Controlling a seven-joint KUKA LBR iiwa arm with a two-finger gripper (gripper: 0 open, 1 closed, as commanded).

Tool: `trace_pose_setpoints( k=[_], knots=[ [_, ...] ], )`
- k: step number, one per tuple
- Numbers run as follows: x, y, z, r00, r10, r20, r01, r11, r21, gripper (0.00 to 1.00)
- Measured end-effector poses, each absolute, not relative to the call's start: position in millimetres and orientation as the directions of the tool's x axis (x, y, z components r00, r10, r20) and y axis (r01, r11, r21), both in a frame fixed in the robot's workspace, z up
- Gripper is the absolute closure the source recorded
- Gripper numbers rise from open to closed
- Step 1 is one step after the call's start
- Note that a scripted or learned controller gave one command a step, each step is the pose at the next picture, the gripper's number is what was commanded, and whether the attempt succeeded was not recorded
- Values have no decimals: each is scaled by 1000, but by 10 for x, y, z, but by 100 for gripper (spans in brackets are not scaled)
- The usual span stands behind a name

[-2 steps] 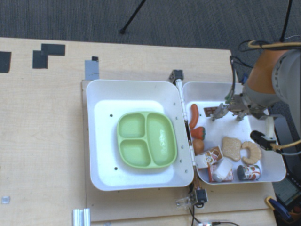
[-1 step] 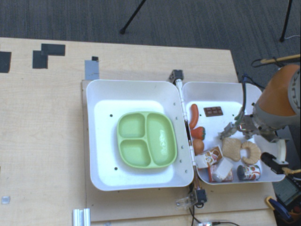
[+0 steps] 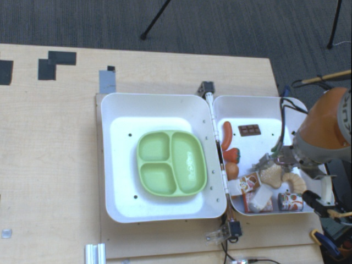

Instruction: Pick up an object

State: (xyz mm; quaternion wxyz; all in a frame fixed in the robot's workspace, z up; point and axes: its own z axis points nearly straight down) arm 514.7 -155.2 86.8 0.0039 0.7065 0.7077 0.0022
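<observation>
Right bin (image 3: 258, 106), arm (image 3: 324, 131) low overhead

Pale green divided plate (image 3: 171, 163) in white left bin (image 3: 118, 147). White right bin (image 3: 258, 110): red-orange sausage (image 3: 227, 135), red tomato (image 3: 231, 154), dark brown chocolate bar (image 3: 249, 130), tan bread pieces (image 3: 270, 175), red-and-white can (image 3: 290, 202). Table (image 3: 49, 164) light wood, black patches near far-left edge.

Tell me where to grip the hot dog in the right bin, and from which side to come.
Grip the hot dog across its narrow middle, coming straight down from above. It lies flat and lengthwise along the right bin's left wall, so the fingers probably need to close across its short width, one slipping between it and the wall. The tomato sits at its near end, so stay toward the middle.
</observation>
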Motion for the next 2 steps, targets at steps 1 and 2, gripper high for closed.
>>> trace_pose_setpoints(
  k=[1,2],
  knots=[
    [5165,-1549,976,-3,1000,-3,1000,3,13,100],
    [5721,-1014,1922,-6,1000,0,1000,6,5,100]
  ],
)
